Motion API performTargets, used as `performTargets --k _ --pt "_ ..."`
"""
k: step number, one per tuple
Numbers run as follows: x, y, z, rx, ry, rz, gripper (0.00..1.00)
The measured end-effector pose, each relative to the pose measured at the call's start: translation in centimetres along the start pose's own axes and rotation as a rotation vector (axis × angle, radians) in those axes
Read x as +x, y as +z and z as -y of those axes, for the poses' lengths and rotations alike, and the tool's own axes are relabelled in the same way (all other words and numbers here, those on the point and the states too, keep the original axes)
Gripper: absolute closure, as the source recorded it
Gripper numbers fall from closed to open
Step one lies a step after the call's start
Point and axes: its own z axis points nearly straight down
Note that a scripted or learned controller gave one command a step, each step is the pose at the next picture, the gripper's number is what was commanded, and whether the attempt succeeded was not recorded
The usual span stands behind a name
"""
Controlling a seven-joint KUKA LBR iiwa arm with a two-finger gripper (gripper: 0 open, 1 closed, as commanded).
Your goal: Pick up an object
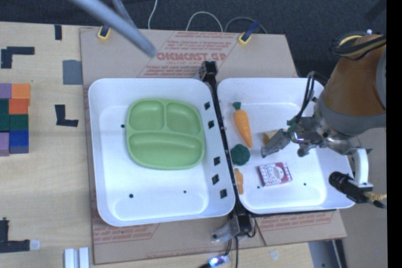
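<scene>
The right white bin holds an orange carrot with a green top, lying near the bin's left side. Below the carrot sits a dark green round toy, and a small orange piece lies by the left wall. A red and white carton lies flat near the front. My gripper hangs low over the middle of this bin, just above the carton and right of the green toy. A small brown item lies right beside its tip. I see nothing held.
The left bin holds a green divided plate. Black clips run along the wall between the bins. The grey and orange arm covers the right bin's right side. Coloured blocks stand far left on the bench.
</scene>
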Motion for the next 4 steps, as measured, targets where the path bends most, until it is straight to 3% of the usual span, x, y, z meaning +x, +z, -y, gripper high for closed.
performTargets --k 1,3,4 --pt "0.0 -0.5 -0.3 -0.012 -0.004 0.002 0.00" --pt "0.8 11.1 -0.9 -0.008 -0.002 0.002 0.00" --pt "0.4 12.4 -1.0 -0.017 0.000 0.008 0.00"
